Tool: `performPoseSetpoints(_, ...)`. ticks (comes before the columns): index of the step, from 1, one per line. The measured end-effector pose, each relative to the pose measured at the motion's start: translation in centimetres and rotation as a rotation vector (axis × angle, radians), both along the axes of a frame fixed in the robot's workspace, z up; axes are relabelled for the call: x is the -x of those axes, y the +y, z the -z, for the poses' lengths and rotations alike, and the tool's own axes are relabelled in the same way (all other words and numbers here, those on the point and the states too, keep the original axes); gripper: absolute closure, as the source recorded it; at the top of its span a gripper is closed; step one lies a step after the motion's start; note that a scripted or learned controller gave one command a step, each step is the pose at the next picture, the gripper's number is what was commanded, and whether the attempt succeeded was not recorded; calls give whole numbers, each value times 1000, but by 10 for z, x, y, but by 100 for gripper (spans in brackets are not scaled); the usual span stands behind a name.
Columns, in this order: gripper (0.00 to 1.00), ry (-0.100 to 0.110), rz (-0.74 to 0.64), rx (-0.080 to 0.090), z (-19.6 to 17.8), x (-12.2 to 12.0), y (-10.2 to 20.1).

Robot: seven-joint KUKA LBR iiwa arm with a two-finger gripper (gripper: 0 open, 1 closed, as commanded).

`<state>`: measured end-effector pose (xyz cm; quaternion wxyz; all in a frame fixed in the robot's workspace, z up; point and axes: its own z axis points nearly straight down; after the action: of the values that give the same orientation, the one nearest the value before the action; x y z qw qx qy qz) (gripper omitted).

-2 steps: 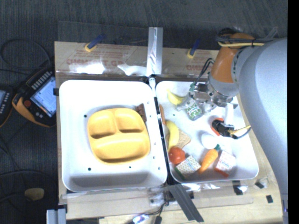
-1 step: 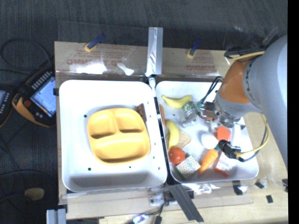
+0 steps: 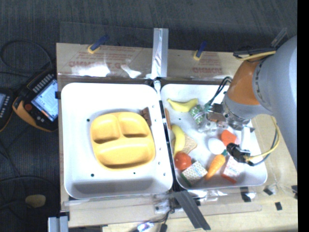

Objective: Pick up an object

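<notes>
Looking down, I see my pincer point(image 3: 216, 122) low in the right bin point(image 3: 258, 178), among the toy food beside a white egg point(image 3: 214, 145) and a carrot point(image 3: 216, 165). I cannot tell its state. A yellow tray point(image 3: 122, 139) sits in the left bin point(image 3: 72, 178)

Dark grey carpet point(image 3: 145, 8) is covering the floor around the bench point(image 3: 72, 62), which is sitting under even, soft light. On the far edge of the bench, clear plastic sheeting point(image 3: 111, 62) is lying flat, with a strip of silver tape point(image 3: 160, 52) running down the middle. To the left, a pendant point(image 3: 41, 103) with a lit screen is resting on the carpet beside black cables point(image 3: 19, 47).
</notes>
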<state>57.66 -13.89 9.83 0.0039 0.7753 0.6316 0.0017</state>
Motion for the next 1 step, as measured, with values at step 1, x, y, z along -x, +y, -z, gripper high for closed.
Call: performPoseSetpoints(1,100,2,33,0,5,37,9)
